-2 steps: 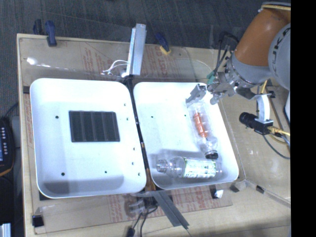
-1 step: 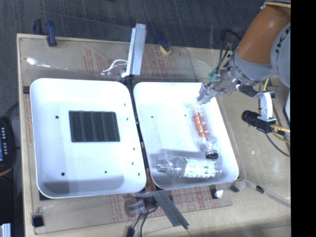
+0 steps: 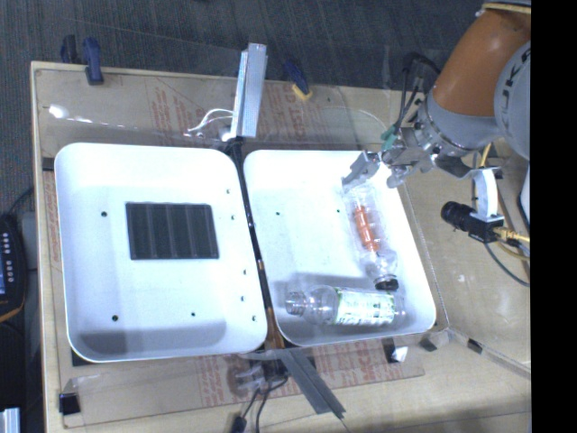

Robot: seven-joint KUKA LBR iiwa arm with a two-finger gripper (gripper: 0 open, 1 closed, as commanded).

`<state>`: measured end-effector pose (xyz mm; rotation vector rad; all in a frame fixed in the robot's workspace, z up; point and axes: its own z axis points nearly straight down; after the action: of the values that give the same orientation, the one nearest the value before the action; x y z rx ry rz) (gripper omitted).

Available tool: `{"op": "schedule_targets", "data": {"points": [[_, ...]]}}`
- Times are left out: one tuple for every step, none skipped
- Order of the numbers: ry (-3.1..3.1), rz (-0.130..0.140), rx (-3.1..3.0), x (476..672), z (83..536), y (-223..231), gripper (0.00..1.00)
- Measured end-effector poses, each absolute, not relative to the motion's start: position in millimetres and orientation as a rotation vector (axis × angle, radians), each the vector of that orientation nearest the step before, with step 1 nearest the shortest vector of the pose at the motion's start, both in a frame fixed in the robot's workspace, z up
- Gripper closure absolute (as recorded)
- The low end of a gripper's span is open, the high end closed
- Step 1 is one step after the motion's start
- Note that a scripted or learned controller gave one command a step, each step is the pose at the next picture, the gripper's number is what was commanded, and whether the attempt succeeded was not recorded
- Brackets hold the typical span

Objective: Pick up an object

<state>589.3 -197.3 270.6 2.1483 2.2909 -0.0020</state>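
Observation:
My gripper (image 3: pixel 379 170) hangs over the far right corner of the right bin (image 3: pixel 297 188), its two fingers spread apart and open. Just below the fingers lies the upper end of a clear plastic bottle with orange contents (image 3: pixel 367 231); it stretches toward the front and ends in a black cap (image 3: pixel 386 284). A second clear bottle with a green and white label (image 3: pixel 347 307) lies on its side along the bin's front wall. A dark grey ridged rectangular block (image 3: pixel 171 231) rests flat in the left bin (image 3: pixel 90 179). Nothing is held between the fingers.
The two bins meet at a dark divider (image 3: pixel 248 233). A metal bar (image 3: pixel 249 90) stands behind them, and blue clamps (image 3: pixel 90 59) sit on the bench's far edge. The left half of the right bin's floor is bare white.

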Motion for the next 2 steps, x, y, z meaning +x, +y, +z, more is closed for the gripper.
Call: {"op": "schedule_targets", "data": {"points": [[2.5, -0.003, 1.908, 616.9, 225, -209, 0.0], [2.563, -0.002, 1.821, 612.5, 187, -208, 0.0]]}}
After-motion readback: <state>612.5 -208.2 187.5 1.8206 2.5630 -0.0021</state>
